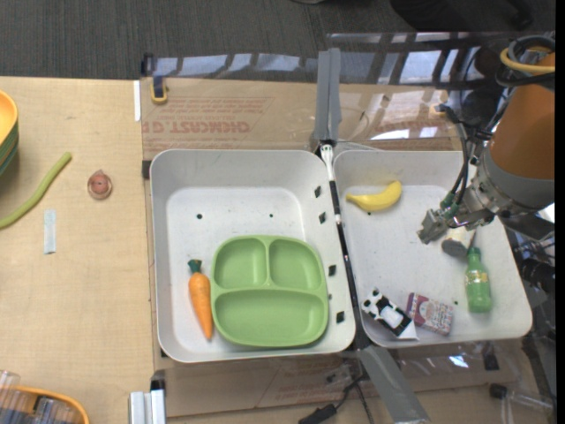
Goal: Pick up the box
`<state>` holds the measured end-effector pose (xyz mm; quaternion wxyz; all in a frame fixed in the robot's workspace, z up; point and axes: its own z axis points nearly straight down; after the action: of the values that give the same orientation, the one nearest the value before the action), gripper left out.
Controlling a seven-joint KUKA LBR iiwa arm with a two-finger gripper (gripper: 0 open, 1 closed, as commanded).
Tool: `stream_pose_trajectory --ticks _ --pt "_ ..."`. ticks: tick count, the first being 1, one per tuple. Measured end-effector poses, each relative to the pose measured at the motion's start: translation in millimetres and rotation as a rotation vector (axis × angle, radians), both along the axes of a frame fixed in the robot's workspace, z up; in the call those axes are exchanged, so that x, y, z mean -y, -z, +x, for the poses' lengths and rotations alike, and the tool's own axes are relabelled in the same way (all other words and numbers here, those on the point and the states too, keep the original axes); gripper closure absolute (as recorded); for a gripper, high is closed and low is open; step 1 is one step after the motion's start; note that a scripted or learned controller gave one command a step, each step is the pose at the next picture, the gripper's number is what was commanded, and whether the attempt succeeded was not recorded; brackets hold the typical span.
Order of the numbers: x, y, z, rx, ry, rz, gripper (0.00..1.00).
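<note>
The box is a small pink carton lying flat near the front edge of the right bin. My gripper hangs over the right part of that bin, above and behind the box, apart from it. Its two fingers are spread and nothing sits between them. A green bottle lies just in front and to the right of the gripper. The grey arm with its orange band comes in from the right.
A yellow banana lies at the back of the right bin, and a black-and-white toy sits left of the box. The left bin holds a green divided plate and a carrot.
</note>
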<state>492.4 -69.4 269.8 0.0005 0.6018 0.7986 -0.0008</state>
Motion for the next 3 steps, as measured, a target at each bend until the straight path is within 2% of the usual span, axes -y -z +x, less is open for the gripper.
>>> stream_pose_trajectory --ticks 1,2,3 --pt "0.0 0.0 0.0 0.0 0.0 0.0 0.0" --pt "58.3 148.5 -7.6 -0.003 0.149 0.002 0.0" --pt "39.4 174.9 -15.9 -0.003 0.347 0.002 0.0"
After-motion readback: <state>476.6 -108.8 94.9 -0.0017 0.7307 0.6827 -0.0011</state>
